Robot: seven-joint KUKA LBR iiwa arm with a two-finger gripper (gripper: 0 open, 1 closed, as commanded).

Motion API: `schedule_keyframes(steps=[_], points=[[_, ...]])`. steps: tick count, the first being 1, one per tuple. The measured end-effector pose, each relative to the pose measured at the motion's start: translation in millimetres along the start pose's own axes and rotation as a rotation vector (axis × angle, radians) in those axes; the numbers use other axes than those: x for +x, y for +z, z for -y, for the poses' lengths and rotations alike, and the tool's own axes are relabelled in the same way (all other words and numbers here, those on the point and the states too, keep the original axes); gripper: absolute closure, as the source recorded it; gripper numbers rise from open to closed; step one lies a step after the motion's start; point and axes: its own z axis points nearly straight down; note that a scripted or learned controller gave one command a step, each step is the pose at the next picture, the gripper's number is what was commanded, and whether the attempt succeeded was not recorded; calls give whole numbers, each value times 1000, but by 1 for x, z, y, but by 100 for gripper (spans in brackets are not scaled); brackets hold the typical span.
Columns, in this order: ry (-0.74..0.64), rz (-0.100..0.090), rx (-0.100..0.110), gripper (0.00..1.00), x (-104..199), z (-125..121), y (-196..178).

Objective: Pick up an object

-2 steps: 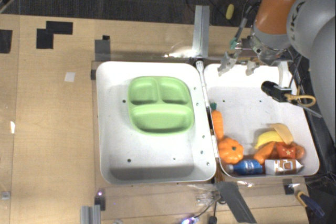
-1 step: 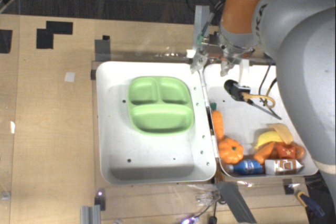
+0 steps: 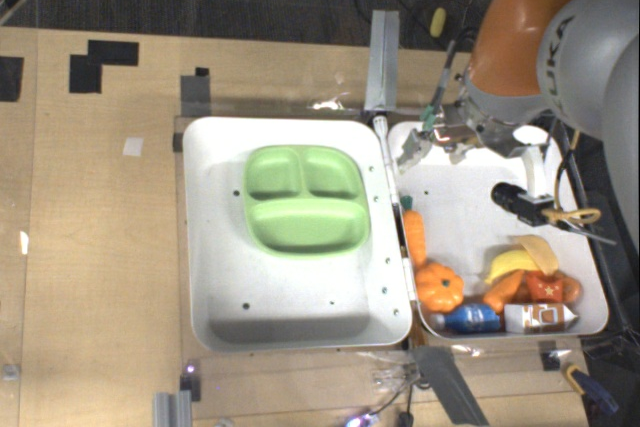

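My gripper (image 3: 412, 148) hangs over the far left corner of the right bin (image 3: 455, 200), close to the wall between the two bins, with nothing seen in it. The objects lie toward the near end of that bin. A carrot (image 3: 413, 237) rests along the left wall, with a small orange pumpkin (image 3: 440, 285) just below it. A blue can (image 3: 470, 318) and a white carton (image 3: 540, 317) lie along the front wall. A banana (image 3: 513, 263), a red tomato (image 3: 548, 288) and a second orange piece (image 3: 503, 290) sit beside them.
The left bin (image 3: 215, 215) holds a green divided plate (image 3: 303, 197) near its middle. A metal post (image 3: 382, 65) stands behind the gap between the bins. Bare white floor of the right bin lies between the gripper and the pile.
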Motion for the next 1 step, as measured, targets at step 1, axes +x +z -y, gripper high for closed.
schedule_keyframes(steps=[1], points=[[11, 1, -1, 0, -44, -18, 0]])
